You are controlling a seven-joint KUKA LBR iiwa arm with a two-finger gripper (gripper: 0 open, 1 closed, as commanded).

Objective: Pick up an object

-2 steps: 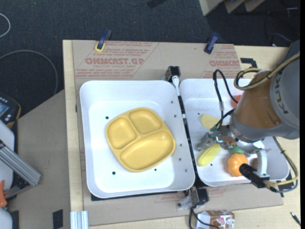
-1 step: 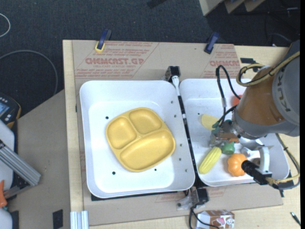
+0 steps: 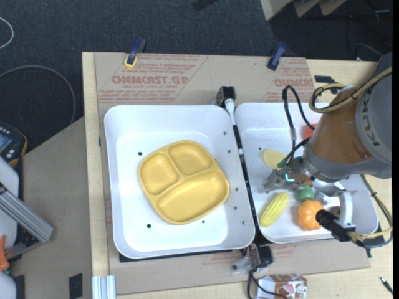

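Pincer low in the right bin among toy foods.

The pincer point(image 3: 280, 178) hangs over the right bin point(image 3: 250, 122); whether it is wide or narrow cannot be told. Just below it lies a yellow corn cob point(image 3: 274, 208); just right, a green piece point(image 3: 305, 192) and an orange fruit point(image 3: 307, 215). Just above sits a pale yellow piece point(image 3: 272, 158). Far left, the left bin point(image 3: 118, 185) holds a yellow divided plate point(image 3: 182, 180).

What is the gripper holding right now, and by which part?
It cannot be told: the gripper sits low in the right bin among toy foods, beside the corn cob, its tips obscured.
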